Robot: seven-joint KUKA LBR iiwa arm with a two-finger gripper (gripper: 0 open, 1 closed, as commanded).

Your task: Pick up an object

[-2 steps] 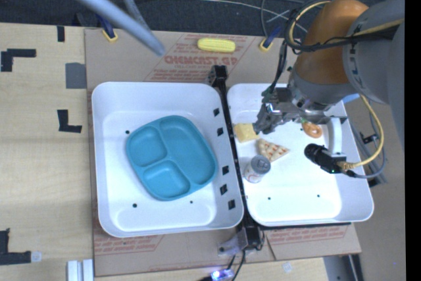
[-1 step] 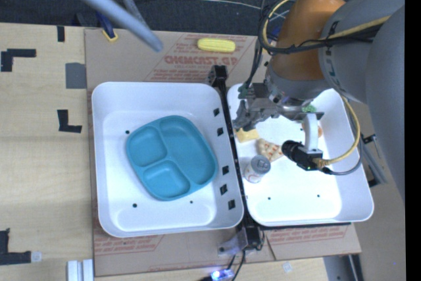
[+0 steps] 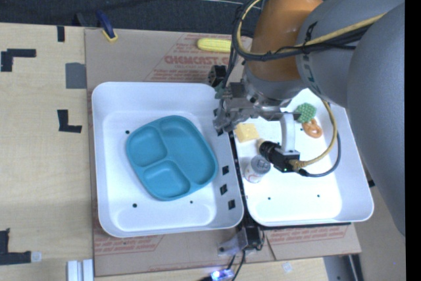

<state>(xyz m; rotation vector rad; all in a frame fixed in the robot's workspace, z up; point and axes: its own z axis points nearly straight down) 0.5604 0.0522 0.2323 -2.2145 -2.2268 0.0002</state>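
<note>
Under arm: right bin half-hidden

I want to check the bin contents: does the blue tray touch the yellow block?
Apart. The camera view shows the blue tray in the left bin and the yellow block in the right bin, bin walls between them.

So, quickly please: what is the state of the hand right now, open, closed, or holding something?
Hand: cannot be told; it sits low at the inner edge of the right bin, beside the yellow piece.
</note>
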